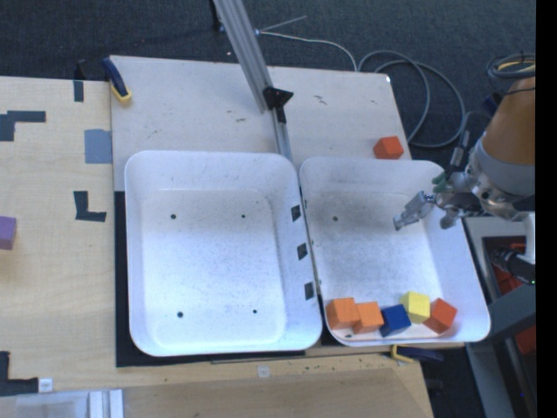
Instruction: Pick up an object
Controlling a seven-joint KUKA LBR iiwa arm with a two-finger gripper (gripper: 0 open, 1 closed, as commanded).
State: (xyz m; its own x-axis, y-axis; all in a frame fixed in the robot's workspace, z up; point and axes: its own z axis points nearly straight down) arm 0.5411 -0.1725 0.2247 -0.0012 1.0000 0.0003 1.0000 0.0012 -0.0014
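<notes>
Even, bright overhead light; soft shadows; the white bins look slightly washed out; overall soft, grainy focus.

Nothing readable is showing: no words, numbers, brands or signs are appearing on either bin, on the bench, or on the blocks.

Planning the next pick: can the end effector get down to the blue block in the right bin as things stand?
Probably yes. The end effector hangs over the right bin, and the blue block lies uncovered at the near wall. But orange and yellow blocks crowd its sides, leaving little finger room.
</notes>
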